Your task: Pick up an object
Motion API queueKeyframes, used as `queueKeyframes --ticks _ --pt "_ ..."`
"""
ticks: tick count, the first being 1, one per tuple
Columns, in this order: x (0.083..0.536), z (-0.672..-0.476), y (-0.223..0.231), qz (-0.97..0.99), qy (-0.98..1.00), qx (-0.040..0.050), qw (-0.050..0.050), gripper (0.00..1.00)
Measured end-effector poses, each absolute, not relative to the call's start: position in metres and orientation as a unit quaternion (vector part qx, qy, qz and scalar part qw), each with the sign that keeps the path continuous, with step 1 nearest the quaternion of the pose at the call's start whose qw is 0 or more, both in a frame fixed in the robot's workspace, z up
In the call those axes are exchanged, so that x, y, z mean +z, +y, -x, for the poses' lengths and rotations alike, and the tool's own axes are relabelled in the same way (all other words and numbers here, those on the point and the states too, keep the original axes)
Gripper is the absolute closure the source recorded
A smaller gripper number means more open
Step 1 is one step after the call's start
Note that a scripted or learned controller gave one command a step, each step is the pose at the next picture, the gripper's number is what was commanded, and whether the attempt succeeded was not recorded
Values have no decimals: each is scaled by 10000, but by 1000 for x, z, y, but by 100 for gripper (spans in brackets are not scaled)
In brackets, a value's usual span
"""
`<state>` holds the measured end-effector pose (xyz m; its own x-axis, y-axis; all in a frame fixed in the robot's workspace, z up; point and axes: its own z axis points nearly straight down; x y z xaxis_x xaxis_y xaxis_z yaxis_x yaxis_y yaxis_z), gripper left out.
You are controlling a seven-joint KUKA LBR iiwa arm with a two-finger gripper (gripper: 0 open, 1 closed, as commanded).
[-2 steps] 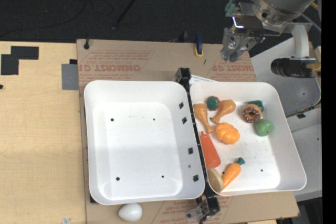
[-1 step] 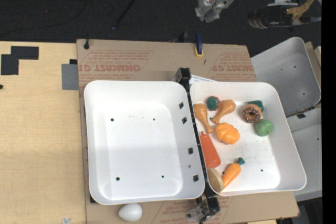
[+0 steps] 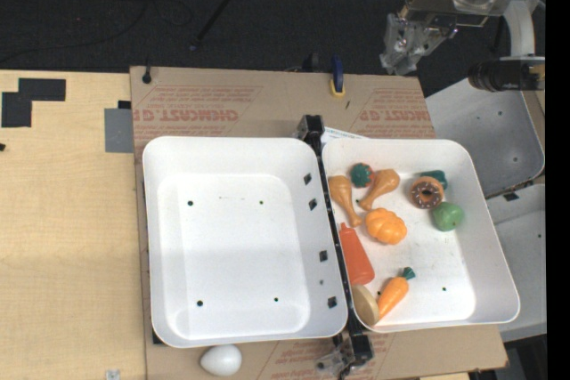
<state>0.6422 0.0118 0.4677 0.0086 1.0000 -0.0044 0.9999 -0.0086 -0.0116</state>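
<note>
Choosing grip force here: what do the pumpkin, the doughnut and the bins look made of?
Pumpkin: likely hard moulded plastic, uniform orange with a slight sheen. Doughnut: probably plastic too, brown ring with painted-looking pink icing. Bins: smooth white plastic by their rounded rims and soft gloss.

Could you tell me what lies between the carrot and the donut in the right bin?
In the camera view, the orange pumpkin sits between the carrot and the donut, roughly midway, in the right bin.
</note>
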Motion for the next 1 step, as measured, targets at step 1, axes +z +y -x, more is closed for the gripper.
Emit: queueKeyframes --ticks 1 --pt "541 -644 98 7041 -7101 -21 0 100"
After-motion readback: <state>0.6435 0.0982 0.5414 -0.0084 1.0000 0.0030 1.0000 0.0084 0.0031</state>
